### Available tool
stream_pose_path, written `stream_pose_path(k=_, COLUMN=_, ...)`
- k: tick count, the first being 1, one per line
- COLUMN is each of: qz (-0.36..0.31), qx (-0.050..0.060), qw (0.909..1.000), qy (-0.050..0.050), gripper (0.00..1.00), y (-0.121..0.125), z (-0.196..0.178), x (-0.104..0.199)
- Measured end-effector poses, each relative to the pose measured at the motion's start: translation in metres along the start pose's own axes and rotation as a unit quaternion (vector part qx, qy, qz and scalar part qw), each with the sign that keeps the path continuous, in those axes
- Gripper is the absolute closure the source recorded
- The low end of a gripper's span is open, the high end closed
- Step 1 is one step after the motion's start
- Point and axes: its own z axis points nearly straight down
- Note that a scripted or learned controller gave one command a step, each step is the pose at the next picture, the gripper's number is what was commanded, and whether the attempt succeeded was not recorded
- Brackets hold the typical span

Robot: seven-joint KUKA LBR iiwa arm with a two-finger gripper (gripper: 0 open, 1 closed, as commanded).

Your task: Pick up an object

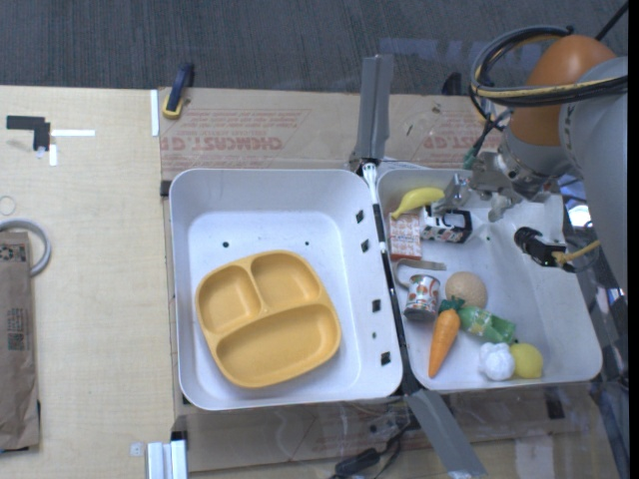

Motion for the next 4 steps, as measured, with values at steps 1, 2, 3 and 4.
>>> stream_pose_path(k=1, qz=0.230, qx=0.004, qw=0.9731, qy=-0.007, gripper=0.00, y=-0.010, z=0.001, x=0.026)
stream_pose_path(k=2, qz=0.036, qx=-0.002, qw=0.9993, qy=-0.005, gripper=0.00, y=-0.027, z=-0.082, x=-0.036)
stream_pose_path(k=3, qz=-0.061, qx=-0.013, qw=0.9981, qy=-0.008, gripper=0.00, y=-0.014, z=-0.009, x=0.012)
stream_pose_path(k=4, qz=-0.121, qx=-0.015, qw=0.9924, qy=-0.011, gripper=0.00, y=-0.007, z=-0.001, x=0.020)
